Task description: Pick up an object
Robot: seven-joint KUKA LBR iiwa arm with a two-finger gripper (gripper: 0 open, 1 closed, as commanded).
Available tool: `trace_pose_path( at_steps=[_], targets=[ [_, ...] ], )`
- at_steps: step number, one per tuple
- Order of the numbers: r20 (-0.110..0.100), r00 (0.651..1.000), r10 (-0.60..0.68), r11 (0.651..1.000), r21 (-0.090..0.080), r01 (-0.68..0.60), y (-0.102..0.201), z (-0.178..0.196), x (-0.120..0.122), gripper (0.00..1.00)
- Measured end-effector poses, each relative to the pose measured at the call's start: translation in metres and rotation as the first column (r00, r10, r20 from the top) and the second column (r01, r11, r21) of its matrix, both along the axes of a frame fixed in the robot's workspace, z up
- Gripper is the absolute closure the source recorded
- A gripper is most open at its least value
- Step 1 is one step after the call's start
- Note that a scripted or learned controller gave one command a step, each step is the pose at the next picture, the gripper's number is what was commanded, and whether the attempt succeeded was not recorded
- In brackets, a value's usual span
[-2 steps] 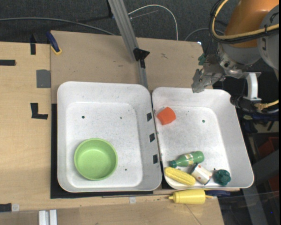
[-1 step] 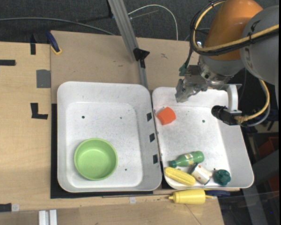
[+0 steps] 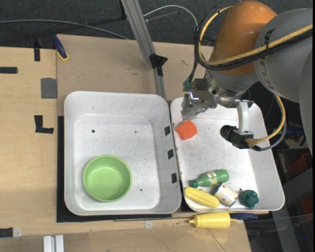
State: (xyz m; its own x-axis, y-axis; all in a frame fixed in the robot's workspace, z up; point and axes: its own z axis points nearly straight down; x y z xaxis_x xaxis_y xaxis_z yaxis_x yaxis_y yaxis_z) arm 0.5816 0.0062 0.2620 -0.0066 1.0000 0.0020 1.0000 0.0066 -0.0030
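Arm (image 3: pixel 262 41) comes in from the right, big orange band up top, and its bulk covers the far right corner of the right bin (image 3: pixel 270 190). Gripper (image 3: pixel 191 111) hangs low over that bin's far left corner, dark and blurry at the tips. Open or clenched? Can't tell from here. Nothing seen between the tips.

Orange block (image 3: pixel 187 130) sits in the right bin just below the gripper, near the left wall, a hair apart or touching; too close to call.

Count, right bin: 1 orange block, 1 green bottle (image 3: pixel 209 179) lying on its side, 1 yellow corn (image 3: pixel 201 197) at the near edge, 1 small white cup-like thing (image 3: pixel 226 195) beside it, hard to make out, 1 dark teal lump (image 3: pixel 248 197) at the near right corner, shape unclear. Those four cluster at the near end, well apart from the block.

Left bin (image 3: pixel 115 104): 1 green bowl (image 3: pixel 107 178), near left corner, upright.

On the bench (image 3: pixel 21 140), just outside the right bin's near rim: 1 yellow bottle (image 3: pixel 212 220) lying flat.
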Motion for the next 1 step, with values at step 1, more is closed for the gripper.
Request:
trace_pose_path(
  at_steps=[1],
  targets=[
    [-0.002,1.0,-0.001,1.0,-0.001,0.001,0.0468,-0.0189,-0.0174,1.0]
  ],
)
